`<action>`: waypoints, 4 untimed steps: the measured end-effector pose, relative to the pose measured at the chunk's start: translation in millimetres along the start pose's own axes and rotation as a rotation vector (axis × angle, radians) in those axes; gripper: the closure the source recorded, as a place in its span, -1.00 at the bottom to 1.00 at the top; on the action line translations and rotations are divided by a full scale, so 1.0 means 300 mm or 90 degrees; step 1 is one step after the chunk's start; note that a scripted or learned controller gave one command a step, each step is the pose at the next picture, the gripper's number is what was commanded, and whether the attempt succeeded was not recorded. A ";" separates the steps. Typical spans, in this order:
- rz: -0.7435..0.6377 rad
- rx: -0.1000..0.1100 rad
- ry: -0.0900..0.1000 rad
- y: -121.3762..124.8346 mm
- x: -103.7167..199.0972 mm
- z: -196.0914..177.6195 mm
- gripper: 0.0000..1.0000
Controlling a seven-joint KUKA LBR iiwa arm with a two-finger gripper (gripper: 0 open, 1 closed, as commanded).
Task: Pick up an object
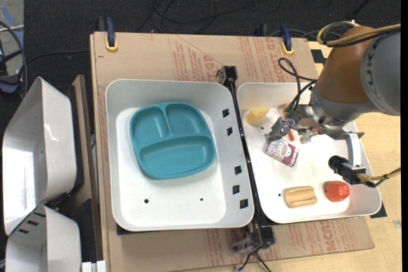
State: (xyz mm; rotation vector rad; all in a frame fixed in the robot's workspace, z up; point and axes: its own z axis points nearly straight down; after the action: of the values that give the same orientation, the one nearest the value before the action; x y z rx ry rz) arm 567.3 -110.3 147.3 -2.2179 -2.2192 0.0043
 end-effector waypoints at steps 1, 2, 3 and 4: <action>0.001 -0.007 -0.004 0.007 -0.005 0.163 -1.00; 0.002 -0.013 -0.004 0.017 -0.005 0.113 1.00; -0.002 -0.006 -0.001 0.024 0.011 -0.033 1.00; -0.002 -0.006 -0.001 0.021 0.023 -0.242 1.00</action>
State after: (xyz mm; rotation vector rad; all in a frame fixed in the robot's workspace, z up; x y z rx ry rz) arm 573.9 -103.3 219.8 -2.2208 -2.2284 -0.0047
